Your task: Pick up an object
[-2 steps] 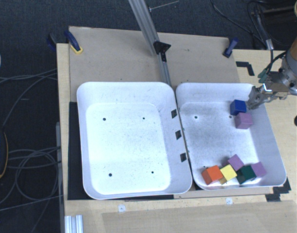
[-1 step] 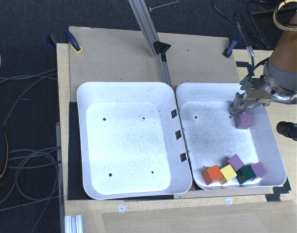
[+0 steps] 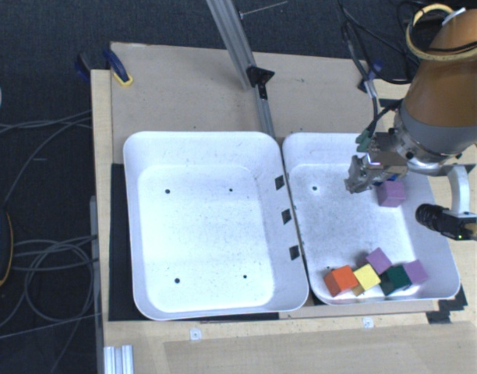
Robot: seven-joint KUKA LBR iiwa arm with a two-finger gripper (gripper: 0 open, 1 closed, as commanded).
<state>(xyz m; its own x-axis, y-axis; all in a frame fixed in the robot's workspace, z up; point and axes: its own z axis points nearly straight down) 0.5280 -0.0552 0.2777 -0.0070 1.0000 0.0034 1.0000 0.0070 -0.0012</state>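
Note:
My gripper (image 3: 365, 176) hangs over the upper right part of the right bin (image 3: 332, 209), below the grey wrist and its orange band. A light purple block (image 3: 392, 192) sits just to the gripper's right, close against it; I cannot tell whether it is held or resting on the bin floor. At the bin's near edge lies a cluster of blocks: orange (image 3: 341, 279), yellow (image 3: 366, 276), purple (image 3: 378, 259), dark green (image 3: 394, 280) and another purple one (image 3: 415, 271).
The left bin (image 3: 199, 224) lies beside the right one, with a row of black clips (image 3: 286, 216) along their shared rim. A grey metal pole (image 3: 240, 45) slants across the bench behind the bins. Cables trail on the floor at the left.

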